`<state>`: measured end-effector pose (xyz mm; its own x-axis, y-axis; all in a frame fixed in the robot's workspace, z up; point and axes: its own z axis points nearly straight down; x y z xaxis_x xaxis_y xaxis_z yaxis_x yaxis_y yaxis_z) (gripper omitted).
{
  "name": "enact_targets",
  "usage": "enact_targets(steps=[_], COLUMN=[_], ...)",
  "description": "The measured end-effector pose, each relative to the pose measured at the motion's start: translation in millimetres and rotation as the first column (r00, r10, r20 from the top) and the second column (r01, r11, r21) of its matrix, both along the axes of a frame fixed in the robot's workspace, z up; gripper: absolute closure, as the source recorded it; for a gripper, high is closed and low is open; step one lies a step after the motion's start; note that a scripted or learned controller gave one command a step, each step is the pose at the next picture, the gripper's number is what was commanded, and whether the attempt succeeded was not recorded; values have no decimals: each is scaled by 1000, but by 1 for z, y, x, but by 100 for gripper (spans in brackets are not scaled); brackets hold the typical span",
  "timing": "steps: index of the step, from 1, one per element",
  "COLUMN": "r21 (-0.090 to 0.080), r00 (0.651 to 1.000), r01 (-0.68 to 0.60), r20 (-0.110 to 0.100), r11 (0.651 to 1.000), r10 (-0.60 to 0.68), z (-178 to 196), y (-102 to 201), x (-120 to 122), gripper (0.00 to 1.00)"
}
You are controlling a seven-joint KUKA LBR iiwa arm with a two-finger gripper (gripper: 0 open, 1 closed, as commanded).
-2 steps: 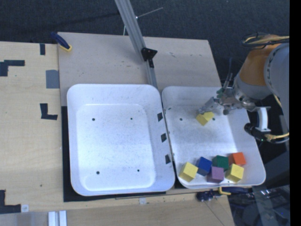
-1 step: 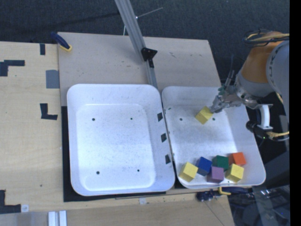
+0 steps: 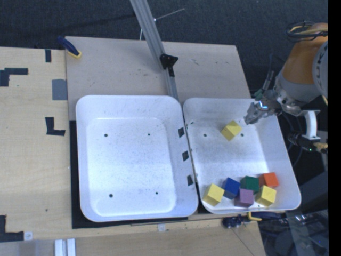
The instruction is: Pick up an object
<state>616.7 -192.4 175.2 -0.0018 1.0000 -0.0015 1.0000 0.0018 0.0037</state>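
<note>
Yellow cube (image 3: pixel 231 130) sits alone in the upper part of the right bin (image 3: pixel 277 143), tilted, well apart from the block cluster (image 3: pixel 242 190) at the bottom. My pincer (image 3: pixel 254 113) hovers just beside it; can't tell how far apart its tips stand. I'd centre over it, match its yaw, descend straight. Left bin (image 3: pixel 85 143) and wood table (image 3: pixel 32 143) around; dark floor beyond.

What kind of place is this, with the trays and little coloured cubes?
Probably a robotics lab test bench: a robot arm reaches over two white bins holding toy blocks, with tape marks on the wooden bench.
</note>
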Motion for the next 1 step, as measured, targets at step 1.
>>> enact_targets(steps=[1], r21=[-1], r00=[1000], r01=[0], r20=[3], r11=[1000], r10=[0], z=[64], y=[0], x=[4], gripper=[100])
